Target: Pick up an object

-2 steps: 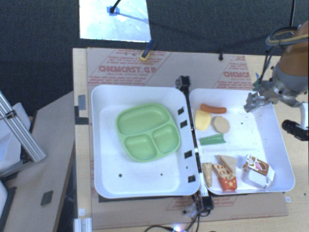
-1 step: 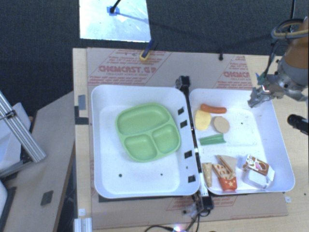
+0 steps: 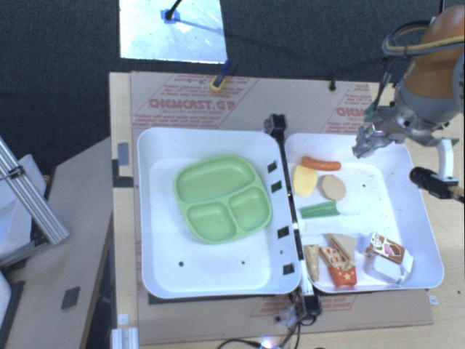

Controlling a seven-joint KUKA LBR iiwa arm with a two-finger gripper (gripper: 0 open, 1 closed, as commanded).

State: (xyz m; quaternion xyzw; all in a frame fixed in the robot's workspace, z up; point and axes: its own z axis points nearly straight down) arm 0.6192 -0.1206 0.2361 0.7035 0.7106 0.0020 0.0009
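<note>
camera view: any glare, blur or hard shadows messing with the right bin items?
Camera view: light is even and soft, with no hard shadows in the right bin; hot dog, green stick and carton read clearly, if slightly soft. Gripper is blurrier than the objects. Bright glare sits on the foil sheet behind the bench.

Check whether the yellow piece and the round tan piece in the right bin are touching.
Apart. The camera view shows a thin strip of white bin floor between the yellow piece and the round tan piece.
</note>
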